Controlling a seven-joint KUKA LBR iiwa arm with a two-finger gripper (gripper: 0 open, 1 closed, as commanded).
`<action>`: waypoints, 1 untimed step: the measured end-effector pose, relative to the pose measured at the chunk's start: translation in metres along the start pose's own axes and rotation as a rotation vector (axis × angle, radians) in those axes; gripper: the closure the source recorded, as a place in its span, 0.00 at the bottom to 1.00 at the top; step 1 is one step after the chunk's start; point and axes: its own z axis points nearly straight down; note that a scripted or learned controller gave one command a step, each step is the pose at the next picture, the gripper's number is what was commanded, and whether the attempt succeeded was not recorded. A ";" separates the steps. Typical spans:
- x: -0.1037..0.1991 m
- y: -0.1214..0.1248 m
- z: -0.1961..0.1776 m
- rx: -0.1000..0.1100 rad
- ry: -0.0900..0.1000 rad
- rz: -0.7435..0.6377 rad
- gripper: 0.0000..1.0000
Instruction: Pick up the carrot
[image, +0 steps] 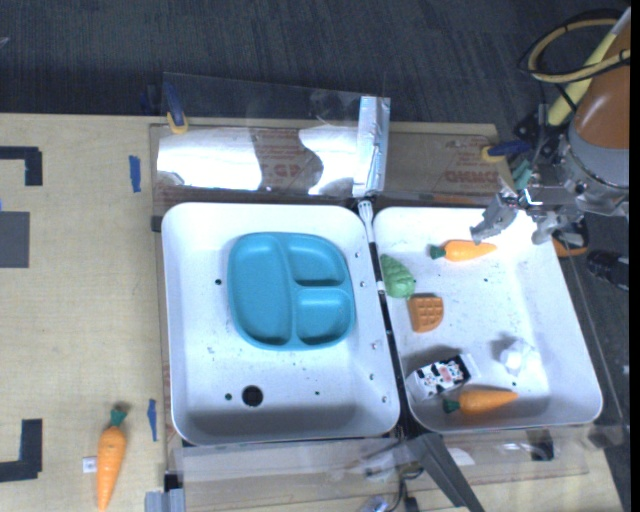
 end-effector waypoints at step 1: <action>-0.027 0.058 0.093 0.002 0.000 -0.263 0.00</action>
